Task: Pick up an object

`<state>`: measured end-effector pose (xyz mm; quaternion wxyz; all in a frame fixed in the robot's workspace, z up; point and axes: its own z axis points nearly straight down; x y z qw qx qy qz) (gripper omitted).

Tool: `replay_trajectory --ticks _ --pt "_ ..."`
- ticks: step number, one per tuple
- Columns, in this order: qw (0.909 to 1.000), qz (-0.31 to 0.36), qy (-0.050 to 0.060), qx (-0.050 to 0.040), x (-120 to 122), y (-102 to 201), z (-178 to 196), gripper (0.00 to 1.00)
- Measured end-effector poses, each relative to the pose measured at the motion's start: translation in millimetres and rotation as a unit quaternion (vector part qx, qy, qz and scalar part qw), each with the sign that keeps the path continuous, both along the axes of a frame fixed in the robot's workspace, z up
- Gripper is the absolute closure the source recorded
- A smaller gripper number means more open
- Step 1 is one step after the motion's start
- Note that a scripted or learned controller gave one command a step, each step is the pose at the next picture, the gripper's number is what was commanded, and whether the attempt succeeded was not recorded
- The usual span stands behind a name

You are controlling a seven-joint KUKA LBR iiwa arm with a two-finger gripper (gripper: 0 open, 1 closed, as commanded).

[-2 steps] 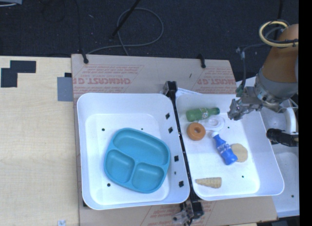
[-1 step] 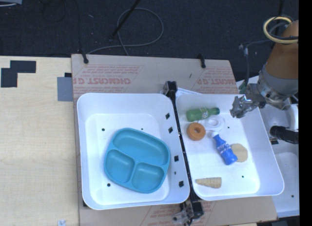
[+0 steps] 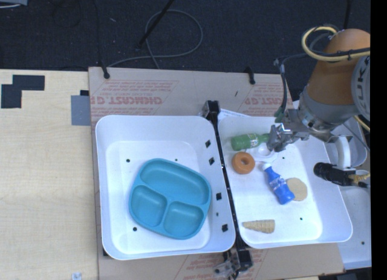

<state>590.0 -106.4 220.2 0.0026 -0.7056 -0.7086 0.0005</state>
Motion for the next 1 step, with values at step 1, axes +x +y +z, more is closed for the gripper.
replay_trajectory --ticks 1 --pt "1.0000 0.000 0.000 0.0000 -11.0 52.1 0.9 1.00"
